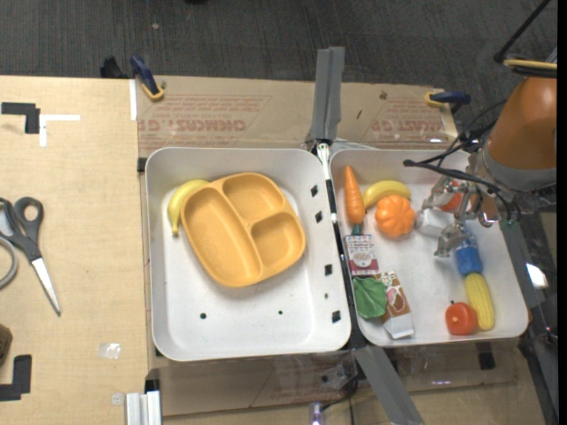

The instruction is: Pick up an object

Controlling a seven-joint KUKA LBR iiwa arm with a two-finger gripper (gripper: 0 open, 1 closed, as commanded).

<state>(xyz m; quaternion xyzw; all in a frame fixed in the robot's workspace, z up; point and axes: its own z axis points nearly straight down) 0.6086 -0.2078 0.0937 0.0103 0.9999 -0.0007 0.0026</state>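
Observation:
My gripper [450, 234] hangs over the right bin [425, 330], toward its back right, under the orange band of the arm [523, 127]. Just in front of it lies a small blue object [467, 260], and past that a yellow corn cob [479, 299] and a red tomato [460, 318]. To the gripper's left sit an orange pumpkin [395, 215], a yellow banana [386, 190] and a carrot [353, 195]. Nothing is visibly lifted off the bin floor.
Along the right bin's left side lie a small carton [361, 254], a green leafy item [370, 297] and another carton [396, 309]. The left bin [239, 321] holds a yellow divided plate [241, 227] and a banana [181, 200]. Scissors [32, 248] lie on the bench at left.

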